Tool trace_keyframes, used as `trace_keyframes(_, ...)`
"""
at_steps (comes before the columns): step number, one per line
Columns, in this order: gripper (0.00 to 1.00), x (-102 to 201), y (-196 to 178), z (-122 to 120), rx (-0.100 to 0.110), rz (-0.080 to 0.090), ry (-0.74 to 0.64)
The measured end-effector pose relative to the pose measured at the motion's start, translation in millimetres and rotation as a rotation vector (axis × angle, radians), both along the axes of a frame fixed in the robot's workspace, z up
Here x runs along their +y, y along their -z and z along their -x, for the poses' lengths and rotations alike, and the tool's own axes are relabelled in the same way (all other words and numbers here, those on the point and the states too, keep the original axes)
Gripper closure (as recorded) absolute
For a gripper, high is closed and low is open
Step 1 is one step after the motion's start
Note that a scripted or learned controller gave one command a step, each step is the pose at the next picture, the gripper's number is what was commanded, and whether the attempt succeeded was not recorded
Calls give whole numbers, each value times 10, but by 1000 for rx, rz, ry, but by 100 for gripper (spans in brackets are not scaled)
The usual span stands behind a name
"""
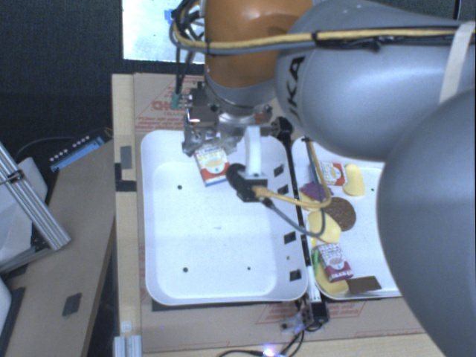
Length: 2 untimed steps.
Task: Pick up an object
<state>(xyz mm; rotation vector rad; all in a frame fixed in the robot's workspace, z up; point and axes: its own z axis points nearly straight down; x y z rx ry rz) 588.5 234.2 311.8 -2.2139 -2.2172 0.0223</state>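
Above the left bin [216, 274], near its far edge, the gripper [204, 149] hangs from the arm [245, 36] with a small red-and-white carton [212, 165] directly beneath it. The carton appears tilted, its upper end tucked under the gripper housing. Whether the jaws are apart, together, or clamped on the carton cannot be told from this angle, since the wrist covers them.

The right bin [372, 292] carries the remaining items: a second carton [335, 262], a brown round disc [342, 212], a purple piece [315, 193], several yellow pieces [355, 181] and a dark brown bar [364, 283].

Procedure for the current step, judged as the grasp and lift of the carton:
1. Confirm that the carton sits between the jaws, not beside them.
2. Centre the grip across the narrow faces of the carton; a tilted box tends to pivot out of an off-centre grip.
3. Lift straight up, slowly, keeping clear of the bin wall and the black cable [286, 218] that trails over the divider.
4. Check that the carton rises with the gripper before any travel.
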Motion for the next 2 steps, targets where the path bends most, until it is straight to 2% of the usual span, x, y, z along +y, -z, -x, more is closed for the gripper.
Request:
trace_keyframes(1,100,-5,-295,-834,-25,-6,2)
trace_keyframes(2,100,7,453,146,-3,-2,-2)
